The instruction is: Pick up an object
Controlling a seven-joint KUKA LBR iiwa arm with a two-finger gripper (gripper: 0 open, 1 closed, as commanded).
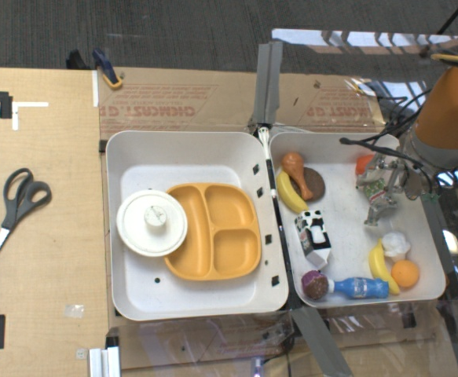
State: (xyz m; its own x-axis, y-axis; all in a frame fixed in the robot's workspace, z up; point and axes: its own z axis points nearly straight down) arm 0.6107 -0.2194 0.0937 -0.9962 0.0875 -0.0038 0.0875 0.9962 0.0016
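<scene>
My gripper (380, 208) hangs over the right bin (342, 234), in its upper right part, above bare white floor. A small red-orange object (364, 163) lies just to its upper left. Below it are a white lump (394, 244), a small banana (379, 262) and an orange (405, 273). Along the bin's left side lie a toy drumstick (293, 163), a brown round piece (313, 182), a larger banana (290, 193) and a black-and-white carton (314, 238). A purple ball (315, 285) and a blue bottle (360, 288) rest at the front.
The left bin (126, 289) holds a yellow divided plate (217, 234) and a round white lid (152, 222). Scissors (15, 203) lie on the wooden bench at far left. A blue clamp (107, 69) sits on the cardboard behind the bins.
</scene>
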